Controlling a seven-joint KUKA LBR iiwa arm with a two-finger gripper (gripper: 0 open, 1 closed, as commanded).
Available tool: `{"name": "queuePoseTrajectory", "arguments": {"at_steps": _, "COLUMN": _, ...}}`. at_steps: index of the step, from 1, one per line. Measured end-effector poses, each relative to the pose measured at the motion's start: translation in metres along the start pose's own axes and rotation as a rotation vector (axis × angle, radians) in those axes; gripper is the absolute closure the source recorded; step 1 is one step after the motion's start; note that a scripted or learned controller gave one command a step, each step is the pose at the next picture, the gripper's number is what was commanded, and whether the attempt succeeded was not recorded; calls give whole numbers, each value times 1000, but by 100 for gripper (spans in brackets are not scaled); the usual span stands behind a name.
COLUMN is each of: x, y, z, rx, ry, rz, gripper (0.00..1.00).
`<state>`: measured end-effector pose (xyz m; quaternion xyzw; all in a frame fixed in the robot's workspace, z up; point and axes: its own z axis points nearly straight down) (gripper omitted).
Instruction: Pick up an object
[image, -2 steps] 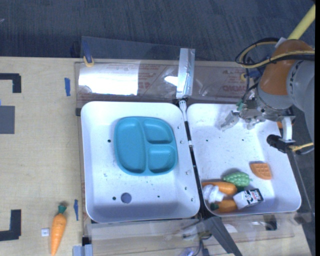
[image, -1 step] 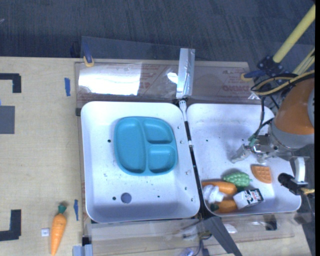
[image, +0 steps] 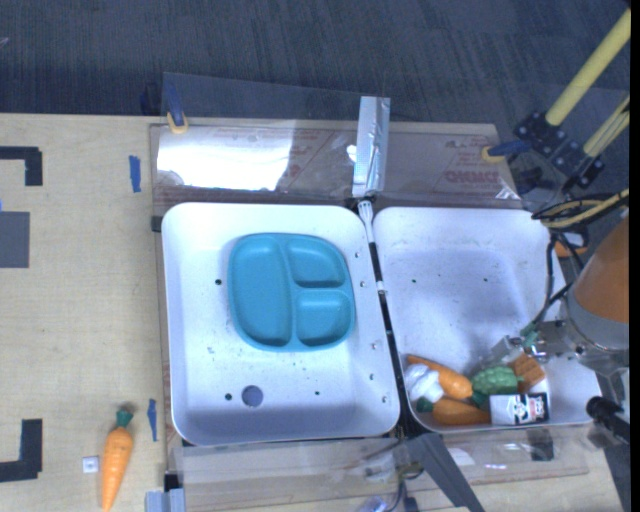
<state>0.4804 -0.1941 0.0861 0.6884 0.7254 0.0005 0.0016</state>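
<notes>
We are seeing a toy carrot (image: 117, 458) lying on the worktop (image: 70, 300); the claw (image: 528, 352) is hovering over the right bin (image: 450, 270), its state unclear.

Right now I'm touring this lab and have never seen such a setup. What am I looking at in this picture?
One fixed camera looks down at a slant on a bench with two shallow white bins. The robot arm, grey with an orange band, reaches in from the right; its gripper hangs low over the right bin, just above a pile of toy food in the near corner. Whether it holds anything can't be told. The left bin holds a blue divided plate and a small blue disc. A toy carrot lies outside on the bench.
</notes>
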Motion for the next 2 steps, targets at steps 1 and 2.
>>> {"name": "queuePoseTrajectory", "arguments": {"at_steps": 1, "x": -1, "y": 2, "z": -9, "rx": -3, "ry": -1, "rz": 3, "gripper": 100}}
{"name": "queuePoseTrajectory", "arguments": {"at_steps": 2, "x": -3, "y": 0, "z": -96, "rx": 4, "ry": 2, "rz": -23, "gripper": 100}}
